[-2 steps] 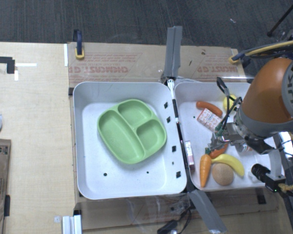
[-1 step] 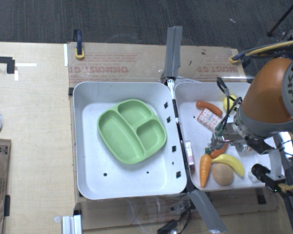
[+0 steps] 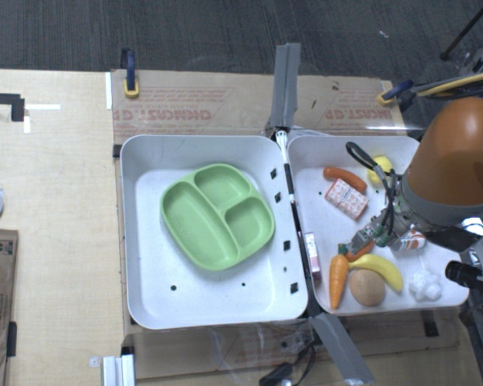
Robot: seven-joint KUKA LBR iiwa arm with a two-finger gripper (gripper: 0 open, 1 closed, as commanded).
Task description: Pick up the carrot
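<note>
Two bins sit side by side on the table. The left bin, at frame centre, holds a divided plate. The right bin, at frame right, holds a carrot at its lower left, a banana just right of it, and a potato touching below the banana.

There were two shallow white plastic bins, one light-green three-compartment plate, one orange carrot, one curved yellow banana, one round tan potato-like thing, one reddish sausage and one red-and-white patterned packet.
</note>
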